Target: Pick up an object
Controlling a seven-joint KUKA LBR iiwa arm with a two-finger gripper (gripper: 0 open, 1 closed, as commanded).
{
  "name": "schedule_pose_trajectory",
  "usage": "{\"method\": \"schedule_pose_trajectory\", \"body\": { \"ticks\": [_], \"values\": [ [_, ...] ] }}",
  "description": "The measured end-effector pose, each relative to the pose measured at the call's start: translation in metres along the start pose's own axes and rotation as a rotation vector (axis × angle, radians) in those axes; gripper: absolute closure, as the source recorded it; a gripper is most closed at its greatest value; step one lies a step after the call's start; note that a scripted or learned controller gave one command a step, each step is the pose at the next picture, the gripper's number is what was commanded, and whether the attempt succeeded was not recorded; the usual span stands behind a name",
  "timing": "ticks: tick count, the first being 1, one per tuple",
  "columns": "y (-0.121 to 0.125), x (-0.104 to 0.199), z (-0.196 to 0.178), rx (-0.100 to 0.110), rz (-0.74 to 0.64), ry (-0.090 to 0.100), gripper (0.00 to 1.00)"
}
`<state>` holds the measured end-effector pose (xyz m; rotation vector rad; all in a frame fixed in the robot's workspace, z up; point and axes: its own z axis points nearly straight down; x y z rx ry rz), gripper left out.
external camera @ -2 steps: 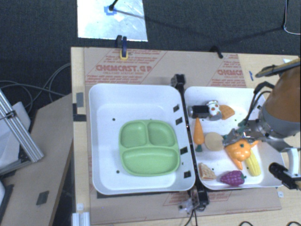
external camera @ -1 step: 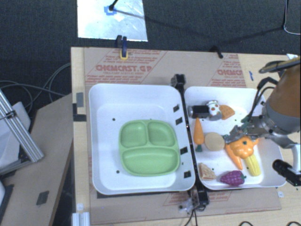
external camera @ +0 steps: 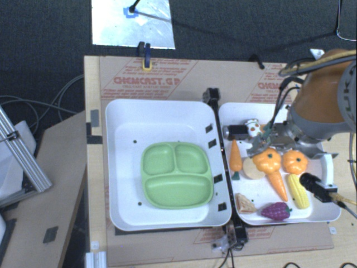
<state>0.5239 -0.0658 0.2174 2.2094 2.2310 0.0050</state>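
Observation:
The right bin (external camera: 225, 116) holds several toy foods. A slim carrot (external camera: 235, 156) lies by its left wall. Two orange pumpkins (external camera: 268, 160) (external camera: 294, 162) sit in the middle, with a second carrot (external camera: 278, 185) and a yellow corn cob (external camera: 297, 190) in front of them. Purple grapes (external camera: 275, 210) and a beige piece (external camera: 245, 204) lie near the front edge, and a pale round piece (external camera: 251, 171) sits between the slim carrot and the left pumpkin. My gripper (external camera: 261, 143) hangs low over the back of this bin, just behind the left pumpkin and next to a small white and orange toy (external camera: 252, 128).
The left bin (external camera: 125, 127) carries a green divided plate (external camera: 177, 175). A black divider (external camera: 218, 149) runs between the bins. The arm's grey and orange body (external camera: 326, 102) covers the right bin's back right corner. A black part (external camera: 315, 187) sticks out over the corn.

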Motion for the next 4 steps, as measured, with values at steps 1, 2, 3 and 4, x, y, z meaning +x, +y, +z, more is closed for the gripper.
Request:
{"method": "schedule_pose_trajectory", "body": {
  "ticks": [1,2,3,4],
  "values": [
    [0.042,0.032,0.008,0.0,0.001,0.0,1.0],
    [0.09,0.072,-0.003,-0.002,0.001,0.0,1.0],
    [0.112,0.081,-0.016,0.0,0.004,0.0,1.0],
    [0.114,0.084,-0.017,0.0,0.005,-0.001,1.0]
  ]
}}
